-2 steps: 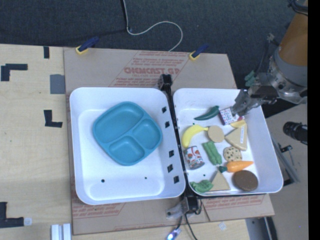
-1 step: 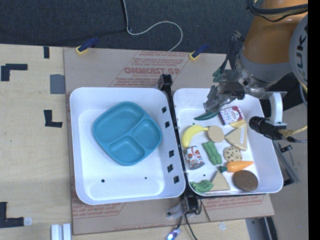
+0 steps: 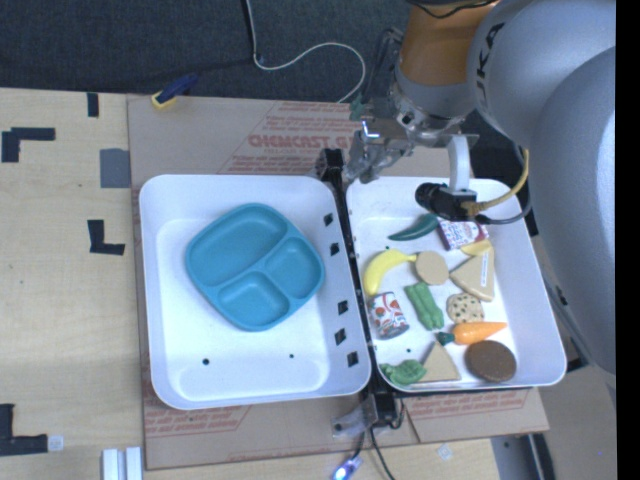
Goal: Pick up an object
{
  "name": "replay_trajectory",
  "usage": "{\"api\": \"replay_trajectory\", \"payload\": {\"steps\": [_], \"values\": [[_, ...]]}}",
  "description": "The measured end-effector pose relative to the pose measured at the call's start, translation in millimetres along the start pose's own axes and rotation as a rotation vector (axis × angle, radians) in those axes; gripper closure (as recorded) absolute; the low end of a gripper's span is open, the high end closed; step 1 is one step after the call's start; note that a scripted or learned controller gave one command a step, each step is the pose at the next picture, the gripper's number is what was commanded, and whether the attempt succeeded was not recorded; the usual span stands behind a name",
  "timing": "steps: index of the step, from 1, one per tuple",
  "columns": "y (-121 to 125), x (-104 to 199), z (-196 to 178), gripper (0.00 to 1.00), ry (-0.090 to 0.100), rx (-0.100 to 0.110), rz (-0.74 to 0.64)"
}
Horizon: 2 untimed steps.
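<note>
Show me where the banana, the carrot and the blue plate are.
banana point(image 3: 386, 265): camera view, middle of its yellow curve.
carrot point(image 3: 478, 332): camera view, middle of its orange body.
blue plate point(image 3: 238, 240): camera view, floor of its largest compartment.

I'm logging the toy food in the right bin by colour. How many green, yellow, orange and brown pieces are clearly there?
Green: 3, pepper, pod, leaf
Yellow: 1, banana
Orange: 1, carrot
Brown: 1, round patty
Total: 6. The tan and packaged pieces are left out.
</note>
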<state>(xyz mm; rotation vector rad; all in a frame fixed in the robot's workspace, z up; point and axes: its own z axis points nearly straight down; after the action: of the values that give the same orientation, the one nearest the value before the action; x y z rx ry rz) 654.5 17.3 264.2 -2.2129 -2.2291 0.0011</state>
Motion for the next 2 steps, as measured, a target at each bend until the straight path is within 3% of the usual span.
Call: {"api": "replay_trajectory", "payload": {"steps": [1, 2], "values": [[14, 59, 18, 1.00, 0.001, 0.002, 0.001], [13, 113, 78, 1.00, 0.000, 0.005, 0.002]]}}
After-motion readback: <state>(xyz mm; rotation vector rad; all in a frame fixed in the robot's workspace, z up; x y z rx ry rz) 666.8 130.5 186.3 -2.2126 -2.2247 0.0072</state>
